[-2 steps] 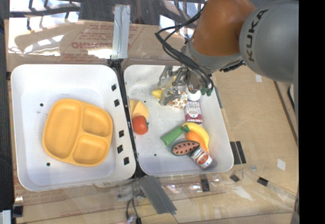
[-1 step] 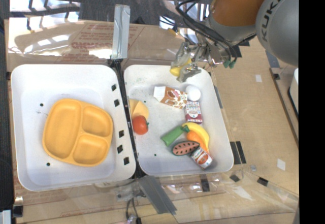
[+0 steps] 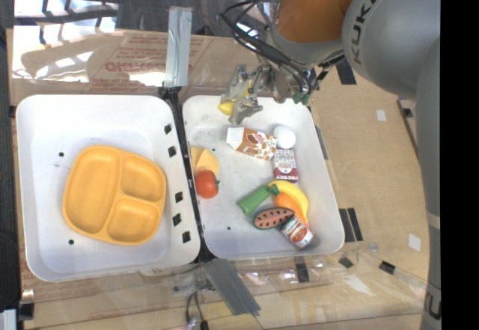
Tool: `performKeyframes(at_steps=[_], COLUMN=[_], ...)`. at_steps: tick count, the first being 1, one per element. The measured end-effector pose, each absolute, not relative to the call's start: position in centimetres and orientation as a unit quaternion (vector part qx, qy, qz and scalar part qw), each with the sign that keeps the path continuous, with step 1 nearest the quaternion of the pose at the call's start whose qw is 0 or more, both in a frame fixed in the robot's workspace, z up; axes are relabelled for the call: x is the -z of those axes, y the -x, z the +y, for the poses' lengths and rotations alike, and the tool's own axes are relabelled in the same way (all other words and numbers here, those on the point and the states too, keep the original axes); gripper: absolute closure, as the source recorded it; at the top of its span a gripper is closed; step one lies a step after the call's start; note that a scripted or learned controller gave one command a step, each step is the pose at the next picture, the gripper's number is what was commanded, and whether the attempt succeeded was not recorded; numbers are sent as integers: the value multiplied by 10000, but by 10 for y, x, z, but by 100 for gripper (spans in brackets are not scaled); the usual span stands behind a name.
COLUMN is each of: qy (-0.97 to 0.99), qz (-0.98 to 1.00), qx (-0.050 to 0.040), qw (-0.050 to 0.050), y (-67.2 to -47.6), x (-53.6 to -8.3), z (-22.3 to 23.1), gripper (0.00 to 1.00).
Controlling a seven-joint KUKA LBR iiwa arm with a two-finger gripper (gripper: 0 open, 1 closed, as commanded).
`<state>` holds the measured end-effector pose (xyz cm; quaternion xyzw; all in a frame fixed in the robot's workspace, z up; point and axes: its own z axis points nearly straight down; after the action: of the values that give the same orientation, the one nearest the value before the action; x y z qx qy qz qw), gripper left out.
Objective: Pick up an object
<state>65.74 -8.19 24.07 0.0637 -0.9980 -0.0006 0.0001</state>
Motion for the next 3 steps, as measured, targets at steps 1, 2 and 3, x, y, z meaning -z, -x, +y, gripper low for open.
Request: performKeyframes(at_steps=[1, 2, 3], qy=[286, -252, 324], qz=[-9996, -9997, -9995], qx=[-20, 11, 8], qw=[-62, 40, 16], y=[-658, -636, -657], x=[-348, -224, -191], z=[-145, -120, -42], gripper=[100, 100, 100])
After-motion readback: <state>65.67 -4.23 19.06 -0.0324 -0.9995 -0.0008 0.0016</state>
